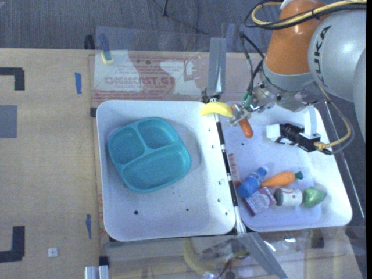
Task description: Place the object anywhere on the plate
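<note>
Though curved, banana (216,109) beside gripper (240,114)

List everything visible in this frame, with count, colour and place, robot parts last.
Bins: 2, white, side by side on the bench.
Plate: 1, teal, three compartments, in the left bin.
Banana: 1, yellow, at the top of the divide between the bins.
Orange piece: 1, right bin, just below the gripper.
Bottle: 1, blue, right bin.
Carrot: 1, orange, right bin.
Pink packet: 1, right bin.
Green toy: 1, right bin.
Gripper: 1, grey, over the right bin's top left.
</note>
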